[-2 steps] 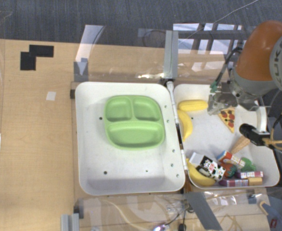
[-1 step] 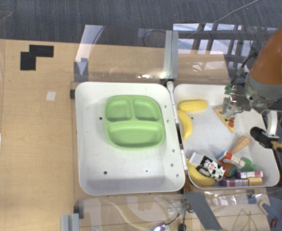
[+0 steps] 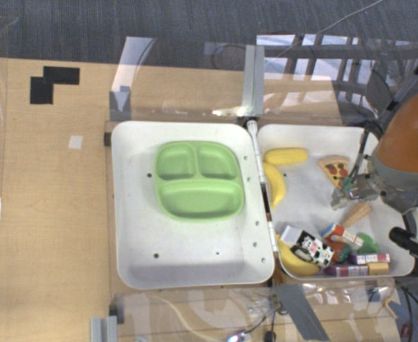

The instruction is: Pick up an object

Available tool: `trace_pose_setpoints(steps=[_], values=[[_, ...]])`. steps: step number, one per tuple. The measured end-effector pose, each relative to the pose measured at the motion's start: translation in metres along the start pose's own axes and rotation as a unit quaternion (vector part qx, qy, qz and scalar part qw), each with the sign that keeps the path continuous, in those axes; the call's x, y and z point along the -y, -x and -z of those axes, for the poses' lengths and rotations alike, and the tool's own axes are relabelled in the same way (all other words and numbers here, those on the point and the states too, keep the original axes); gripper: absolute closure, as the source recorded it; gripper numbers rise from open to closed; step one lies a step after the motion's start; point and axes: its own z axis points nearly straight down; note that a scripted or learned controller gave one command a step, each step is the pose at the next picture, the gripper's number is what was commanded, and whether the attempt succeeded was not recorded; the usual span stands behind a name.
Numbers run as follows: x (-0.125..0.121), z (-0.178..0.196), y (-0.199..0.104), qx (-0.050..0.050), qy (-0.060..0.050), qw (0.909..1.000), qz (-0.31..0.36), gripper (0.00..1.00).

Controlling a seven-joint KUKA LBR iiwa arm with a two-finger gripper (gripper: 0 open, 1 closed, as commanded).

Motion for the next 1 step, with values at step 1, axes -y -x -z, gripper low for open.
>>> trace_pose_setpoints(steps=[1], values=[[-0.0324,-0.017,-0.0065,0.003,0.005,0.9834,0.182,1.0]])
